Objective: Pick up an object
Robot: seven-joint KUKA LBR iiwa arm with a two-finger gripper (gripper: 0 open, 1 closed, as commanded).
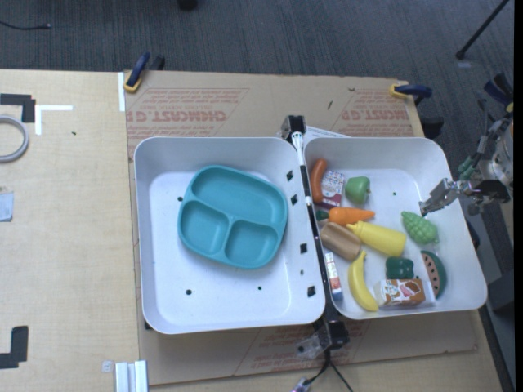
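A: Start at the left of the frame. What do you have on the bench [65,243]?

B: You have bare wood there, with a sheet of cardboard [270,104] under both bins. The left bin [163,300] sits at centre-left and holds one teal tray [233,217] with three compartments, lying flat and slightly turned.

A: And the right bin [392,155]?

B: That is where your objects are. Along its left side you see a hot dog [318,178] beside a small packet [333,186], then a green pepper [357,189] just right of the packet. Below them lies a carrot [351,216], and under that a bread roll [341,241] touching a yellow bottle [380,237]. A banana [360,282] curves down toward the lower edge of the bin, next to a small carton [400,292]. A dark green piece [399,267] sits just above the carton. Further right you have a light green bumpy fruit [419,227] and a watermelon slice [434,273].

A: Where is the end effector [433,200]?

B: At the right of the frame, over the right bin's right rim, just above the bumpy fruit. The arm comes in from the right edge. You can see nothing held in it. It is small and partly blurred, so you cannot tell whether it stands apart or together.
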